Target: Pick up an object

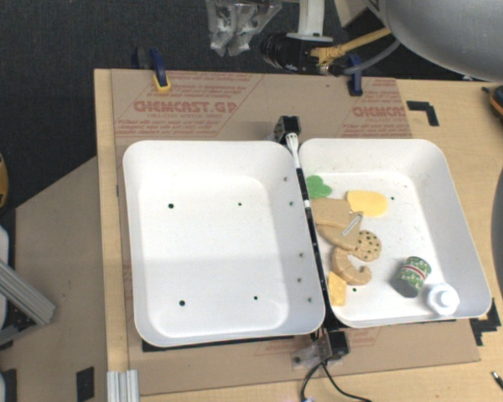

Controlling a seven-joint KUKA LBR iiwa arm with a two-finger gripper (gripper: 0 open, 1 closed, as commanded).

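The right bin (453, 216) holds several small objects. Along its left side lie a green piece (318, 188), a yellow piece (367, 203), a tan flat piece (334, 219), a speckled cookie (367, 244), a tan crescent (350, 270) and a small yellow wedge (338, 291). A green-labelled can (412, 275) lies near the front right, next to a white round cap (442, 299). My gripper (235, 25) hangs high beyond the far edge of the bench, above the dark floor, open with nothing between its fingers.
The left bin (151, 249) sits beside the right one, with a black divider strip (306, 224) between them. Both rest on a cardboard sheet (193, 103) held by blue clamps (158, 67). The grey arm body (453, 15) looms at the top right.
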